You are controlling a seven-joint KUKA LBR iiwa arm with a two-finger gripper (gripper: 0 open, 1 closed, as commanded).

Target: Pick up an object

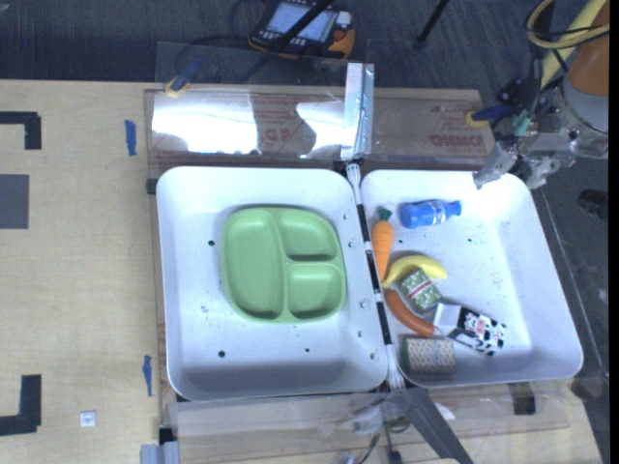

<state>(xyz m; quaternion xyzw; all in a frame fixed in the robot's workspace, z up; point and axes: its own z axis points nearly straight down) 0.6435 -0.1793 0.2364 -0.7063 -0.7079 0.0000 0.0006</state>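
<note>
Wooden bench fills the near part of the view, pale and flat, with black marks and bits of blue tape on its left side. On it sit two shallow white bins side by side. Nearest the camera, in the right bin, a small grey roll lies by the front wall, and a little black and white cow toy lies just beside it. A bit farther back, a yellow banana rests on a long orange thing, with a small green packet on top of them. An orange carrot lies next, with its long side running from front to back along the wall between the bins. Behind it a blue bottle lies on its side, pointing left to right. The left bin holds a green tray with three parts. The gripper hangs over the far right corner of the right bin, up in the air, touching nothing and holding nothing. Whether its jaws are spread or pressed together cannot be told from this far. The blue bottle is the closest thing to it, lying to its left and a little nearer the camera, so the arm would likely need to go down and left. Behind the bins stands a shiny clear wall, and past that a dark floor with a small screen.
</note>
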